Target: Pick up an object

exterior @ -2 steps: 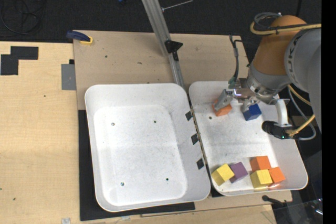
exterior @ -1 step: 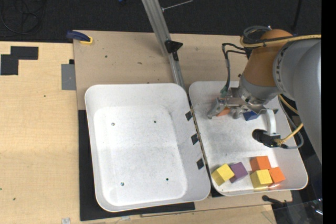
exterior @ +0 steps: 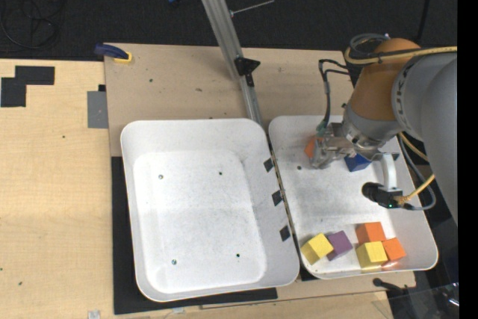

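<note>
My gripper (exterior: 324,155) is low over the far part of the right bin (exterior: 328,198), coming down from the grey and orange arm. A small orange block (exterior: 309,148) shows right at the gripper's left side, touching or nearly touching it; I cannot tell if it is between the fingers. A blue block (exterior: 357,161) lies just right of the gripper, partly hidden by the wrist.
Along the right bin's near edge lie a yellow block (exterior: 317,246), a purple block (exterior: 340,242), an orange block (exterior: 370,231), another yellow block (exterior: 371,254) and another orange one (exterior: 394,249). The left bin (exterior: 149,138) stands beside it. A metal rail (exterior: 224,26) slants behind.
</note>
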Tool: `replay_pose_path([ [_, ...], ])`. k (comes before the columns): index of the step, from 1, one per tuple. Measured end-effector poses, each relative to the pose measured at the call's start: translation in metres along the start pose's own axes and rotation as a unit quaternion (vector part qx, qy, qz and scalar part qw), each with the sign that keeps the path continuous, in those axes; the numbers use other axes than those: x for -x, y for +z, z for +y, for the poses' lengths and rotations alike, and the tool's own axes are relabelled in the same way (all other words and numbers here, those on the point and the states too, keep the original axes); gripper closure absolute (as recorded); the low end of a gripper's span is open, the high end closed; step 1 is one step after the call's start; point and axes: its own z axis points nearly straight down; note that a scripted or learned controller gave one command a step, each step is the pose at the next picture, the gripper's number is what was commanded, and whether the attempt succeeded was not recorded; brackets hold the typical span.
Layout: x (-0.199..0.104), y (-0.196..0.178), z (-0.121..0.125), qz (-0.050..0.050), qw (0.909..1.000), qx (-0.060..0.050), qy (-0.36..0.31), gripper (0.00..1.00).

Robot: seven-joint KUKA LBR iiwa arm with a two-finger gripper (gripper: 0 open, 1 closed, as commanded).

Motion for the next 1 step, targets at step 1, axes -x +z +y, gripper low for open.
replay_pose_path([
  [1, 0.0064, -0.0625, 0.0004, -0.001, 1.0, 0.005, 0.001, 1.0],
])
